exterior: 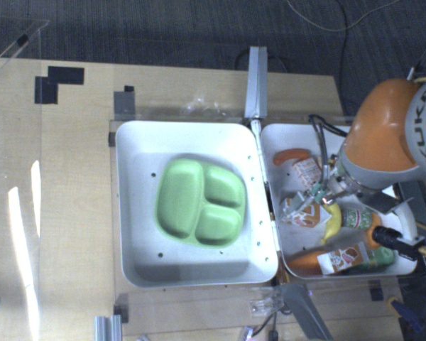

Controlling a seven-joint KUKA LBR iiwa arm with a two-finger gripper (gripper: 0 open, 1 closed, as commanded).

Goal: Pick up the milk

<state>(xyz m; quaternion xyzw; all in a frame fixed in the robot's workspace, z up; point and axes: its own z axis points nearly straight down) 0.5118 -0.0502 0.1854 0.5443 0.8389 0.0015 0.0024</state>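
Camera view: my claw [325,187] is down among the clutter of the right-hand shallow white bin [271,148].
Nearest lie a green bottle with a white label [358,258] and an orange carrot [304,263]; farther in, a yellow banana [332,221] beside the small white-and-brown milk carton [303,212], just left of my claw. I cannot tell its opening. Leftward, a green sectioned plastic tray [200,201] sits in the left white bin [128,204].

Wood bench [71,190] w/ two white bins [128,212] (side by side).
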